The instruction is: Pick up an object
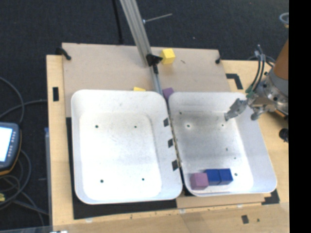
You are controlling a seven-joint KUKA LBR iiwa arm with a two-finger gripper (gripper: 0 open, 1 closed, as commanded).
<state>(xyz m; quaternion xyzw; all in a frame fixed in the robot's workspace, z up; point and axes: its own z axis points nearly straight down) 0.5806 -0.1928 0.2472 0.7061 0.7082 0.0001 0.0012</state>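
Toward six o'clock in the right bin [252, 152], a purple block [198, 180] is seen touching a blue block [218, 175]. At three o'clock, the gripper [244, 109] is held spread wide, nothing between its fingers.

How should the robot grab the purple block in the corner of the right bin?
Probably best from straight above. The purple block lies flat in the right bin's near corner, with the bin wall close in front and the blue block touching its right side. The fingers would likely fit best on its front and back faces, though the wall leaves little room. The gripper hangs over the far right rim.
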